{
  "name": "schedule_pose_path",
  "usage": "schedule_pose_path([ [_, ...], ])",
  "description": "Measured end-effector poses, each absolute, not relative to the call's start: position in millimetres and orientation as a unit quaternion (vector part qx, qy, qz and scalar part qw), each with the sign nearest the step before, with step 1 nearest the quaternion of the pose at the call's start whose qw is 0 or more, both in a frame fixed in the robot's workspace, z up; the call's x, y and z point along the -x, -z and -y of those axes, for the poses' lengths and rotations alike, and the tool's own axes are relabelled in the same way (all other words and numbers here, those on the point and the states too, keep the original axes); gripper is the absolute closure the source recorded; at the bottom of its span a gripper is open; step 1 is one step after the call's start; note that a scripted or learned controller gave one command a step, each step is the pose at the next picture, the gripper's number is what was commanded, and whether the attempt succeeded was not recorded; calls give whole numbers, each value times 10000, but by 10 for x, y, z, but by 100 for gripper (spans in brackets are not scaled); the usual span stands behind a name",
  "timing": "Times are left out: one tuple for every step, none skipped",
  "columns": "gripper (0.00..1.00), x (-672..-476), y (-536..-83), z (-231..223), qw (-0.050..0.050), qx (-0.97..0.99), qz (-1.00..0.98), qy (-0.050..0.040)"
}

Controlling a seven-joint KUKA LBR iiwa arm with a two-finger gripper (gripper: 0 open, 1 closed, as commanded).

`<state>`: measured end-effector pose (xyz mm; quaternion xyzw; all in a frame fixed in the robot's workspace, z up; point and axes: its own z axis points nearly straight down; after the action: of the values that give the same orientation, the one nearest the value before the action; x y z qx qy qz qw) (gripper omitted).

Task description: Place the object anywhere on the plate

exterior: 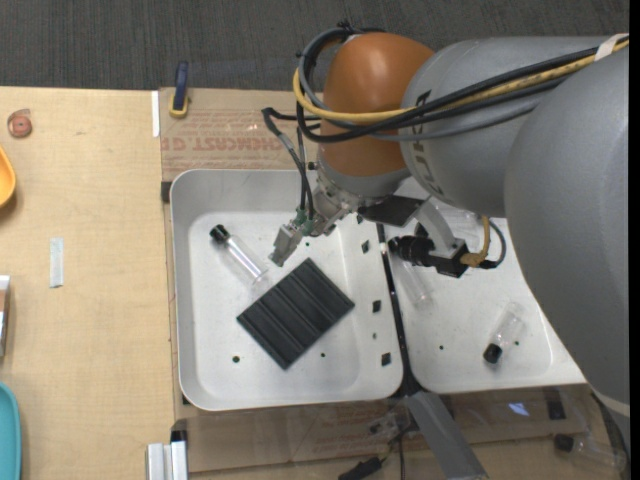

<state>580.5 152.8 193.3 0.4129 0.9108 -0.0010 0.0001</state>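
Camera view: ribbed black plate (296, 311) in the left white bin (200, 368).
Just beside the square plate's upper-left edge lies a clear plastic tube (236, 254) with a black cap; the gripper (287, 242) hangs over its upper corner, finger state unclear.

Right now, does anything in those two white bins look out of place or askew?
Mildly: the ribbed black square plate lies skewed in the left white bin, and a clear black-capped tube rests beside its upper corner, not on it.
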Motion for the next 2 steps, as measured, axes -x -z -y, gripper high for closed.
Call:
schedule_pose_path([
  [0, -6128, -1442, -2113, 3, -4322, -9018, 9],
  [0, -5155, -1870, -1846, -7, -4712, -8820, 15],
])
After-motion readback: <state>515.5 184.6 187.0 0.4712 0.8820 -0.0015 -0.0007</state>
